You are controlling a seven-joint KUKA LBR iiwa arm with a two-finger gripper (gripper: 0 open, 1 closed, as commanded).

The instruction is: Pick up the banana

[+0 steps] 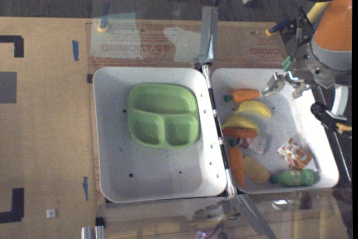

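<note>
Reaching in from the right, my arm [335, 25] hangs over the top right corner of the right bin [324, 143]. The left bin [112, 176] holds a green plate [163, 115] with three compartments, set a little above the middle. My gripper [284, 82] sits near the right bin's upper rim, just right of the carrot [245, 95]; I cannot tell how wide it stands, and nothing shows between its tips.

The banana [254, 109] lies in the upper left part of the right bin, just below that carrot. Its long axis runs nearly left to right, tilted a bit, the left end lower, the right end higher and toward my gripper. Below it, touching, lies a yellow and red piece [240, 128]. A second carrot [236, 165] lies upright along the left wall, a potato [256, 169] beside it, a green bottle [293, 177] near the bottom, and two small packets [293, 153] between.
</note>
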